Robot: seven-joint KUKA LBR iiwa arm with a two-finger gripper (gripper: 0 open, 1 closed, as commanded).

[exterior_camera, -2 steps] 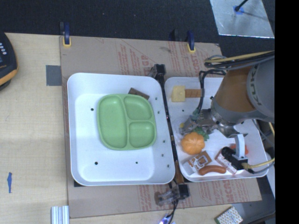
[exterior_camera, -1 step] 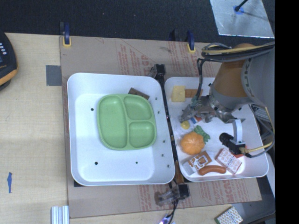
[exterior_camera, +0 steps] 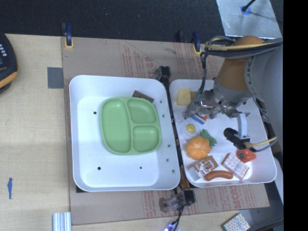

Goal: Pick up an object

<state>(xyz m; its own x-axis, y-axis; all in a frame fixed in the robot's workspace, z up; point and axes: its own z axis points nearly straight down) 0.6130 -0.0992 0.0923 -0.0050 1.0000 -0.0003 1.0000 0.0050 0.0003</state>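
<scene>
We are looking down on a pale wooden worktop (exterior_camera: 33, 129) carrying two shallow white bins side by side: the left white bin (exterior_camera: 86, 172) is holding a light green three-compartment plastic plate (exterior_camera: 130, 125), and the right white bin (exterior_camera: 267, 170) is holding a scatter of small toy foods. The grey arm with the orange band (exterior_camera: 236, 73) is reaching in from the right and hanging over the upper part of the right bin, with the metal hand (exterior_camera: 204, 107) low over the bin near a blue-and-red packet (exterior_camera: 201, 115) that is lying partly under it. We cannot tell whether the hand is apart or together, since the wrist is covering it from above, and we are seeing nothing clearly clamped in it. The likely candidates are all lying toward the near end of the bin from the hand: a small yellow round piece (exterior_camera: 191, 128) just beside it, then a round orange toy pumpkin with a green stem (exterior_camera: 198, 147) a little further on, and a brown toy sausage (exterior_camera: 218, 175) near the front wall, its long axis running roughly left to right. A pale yellow block (exterior_camera: 183, 96) is sitting just to the left of the hand, near the bin's top corner. We are judging that the blue-and-red packet directly beneath is the nearest thing to close on, and that no pick is yet made.
</scene>
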